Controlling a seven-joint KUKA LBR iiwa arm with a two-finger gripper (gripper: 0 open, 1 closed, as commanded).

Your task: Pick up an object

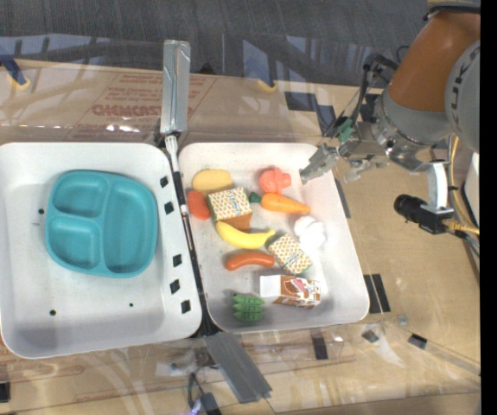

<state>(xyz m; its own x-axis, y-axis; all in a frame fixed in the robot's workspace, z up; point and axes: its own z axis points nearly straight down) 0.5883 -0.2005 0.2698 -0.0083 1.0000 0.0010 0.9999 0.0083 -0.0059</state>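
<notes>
the white bin on the left (10, 309) has a blue plate (101, 223) in it, with three parts. a grey bar (175, 85) stands behind the two bins. brown cardboard (84, 93) lies at the back. the wood bench (421, 284) has black tape bits (375, 292).

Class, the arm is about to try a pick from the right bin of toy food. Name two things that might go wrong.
1. The items lie crowded: the banana touches the patterned block, so the hand may nudge neighbours or catch two.
2. The hand sits at the right bin's far rim, near the carrot; descending there, it might strike the wall.
</notes>
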